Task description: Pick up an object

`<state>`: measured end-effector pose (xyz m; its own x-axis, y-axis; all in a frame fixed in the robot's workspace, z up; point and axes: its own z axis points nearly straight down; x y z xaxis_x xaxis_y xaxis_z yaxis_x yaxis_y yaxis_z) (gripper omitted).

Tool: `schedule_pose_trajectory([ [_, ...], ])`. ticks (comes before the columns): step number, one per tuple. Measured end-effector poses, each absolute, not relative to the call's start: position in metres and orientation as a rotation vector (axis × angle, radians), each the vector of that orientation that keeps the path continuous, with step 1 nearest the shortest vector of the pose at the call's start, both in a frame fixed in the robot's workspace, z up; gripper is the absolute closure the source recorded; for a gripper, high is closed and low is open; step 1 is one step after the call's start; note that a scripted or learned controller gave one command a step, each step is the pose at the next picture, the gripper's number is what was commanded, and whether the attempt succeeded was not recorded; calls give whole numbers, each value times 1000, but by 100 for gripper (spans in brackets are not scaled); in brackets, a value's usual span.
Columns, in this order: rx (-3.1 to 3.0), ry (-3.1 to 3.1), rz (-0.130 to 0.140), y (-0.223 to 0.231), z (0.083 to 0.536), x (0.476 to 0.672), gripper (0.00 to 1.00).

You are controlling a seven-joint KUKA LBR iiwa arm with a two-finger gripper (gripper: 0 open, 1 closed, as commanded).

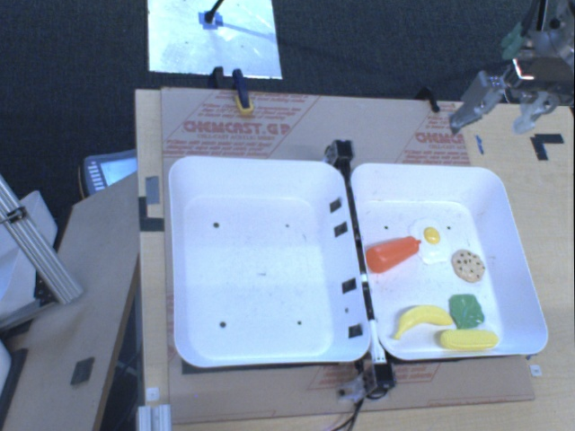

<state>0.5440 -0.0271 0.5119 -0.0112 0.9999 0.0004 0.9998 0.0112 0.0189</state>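
The right bin (503,206) holds an orange carrot (392,254), a fried egg (431,238), a round cookie (467,265), a green piece (465,310), a yellow banana (422,319) and a yellow oblong piece (468,338). My gripper (501,108) hangs high at the top right, above the bench behind the right bin. Its two grey fingers are spread apart with nothing between them. It is well away from all the objects.
The left bin (180,241) lies beside the right one, joined by a black-clipped divider (352,241). A shiny metal sheet (213,23) lies at the back left. A yellow clamp (243,104) sits on the cardboard's back edge.
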Motion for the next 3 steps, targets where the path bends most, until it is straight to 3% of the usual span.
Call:
schedule_pose_trajectory([
  [1, 2208, 2227, 7, -31, 516, 543, 100],
  [2, 2211, 2234, 0, 50, 465, 547, 100],
  [3, 2208, 2231, 13, 116, 539, 515, 100],
])
